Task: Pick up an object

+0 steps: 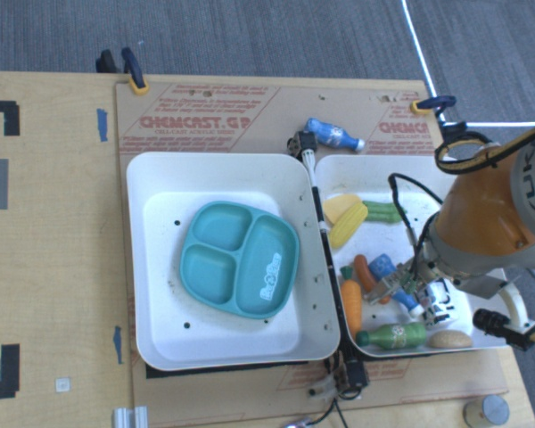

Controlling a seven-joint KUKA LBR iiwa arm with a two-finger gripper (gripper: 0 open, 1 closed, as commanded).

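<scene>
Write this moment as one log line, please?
arm: over right bin | gripper: low among toys, grip unclear | teal plate: left bin, untouched

I see a big brown board point(196, 114) with red writing on it, lying across the middle of the frame. A white bin point(152, 266) sits on it, left of the middle. Inside this bin lies a blue-green plate point(239, 259) with three parts. At the top of the board, near the middle, I see a small blue clamp point(332, 135). An orange and blue clamp point(134, 71) grips the board at its upper left corner. Another one point(428, 105) is at the upper right. Grey carpet point(250, 16) fills the top of the frame, and a white line point(415, 34) runs across it at a slant.
</scene>
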